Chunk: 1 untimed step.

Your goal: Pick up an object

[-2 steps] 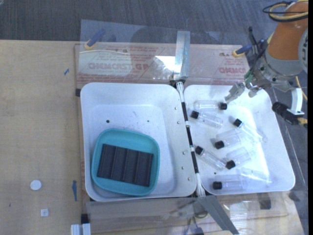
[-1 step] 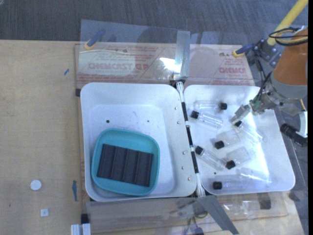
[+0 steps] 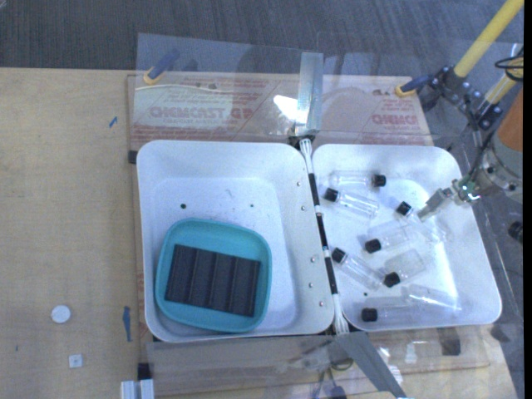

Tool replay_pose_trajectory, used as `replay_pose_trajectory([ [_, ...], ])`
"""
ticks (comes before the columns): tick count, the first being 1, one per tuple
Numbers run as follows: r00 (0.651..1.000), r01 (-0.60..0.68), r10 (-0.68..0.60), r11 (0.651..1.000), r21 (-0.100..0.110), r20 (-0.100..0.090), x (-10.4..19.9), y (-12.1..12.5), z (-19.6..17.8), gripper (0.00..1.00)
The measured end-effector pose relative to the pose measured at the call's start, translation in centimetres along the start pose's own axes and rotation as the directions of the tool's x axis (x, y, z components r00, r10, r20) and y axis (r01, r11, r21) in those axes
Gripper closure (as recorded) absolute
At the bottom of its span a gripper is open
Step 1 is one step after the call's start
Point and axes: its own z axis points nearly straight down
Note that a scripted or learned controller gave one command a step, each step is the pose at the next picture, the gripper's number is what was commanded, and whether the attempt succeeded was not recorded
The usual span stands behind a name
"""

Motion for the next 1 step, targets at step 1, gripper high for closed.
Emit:
replay_pose_trajectory([
  [1,1.000,0.000,0.000,1.000,0.000,0.000,0.01,0.00,0.01,0.00],
])
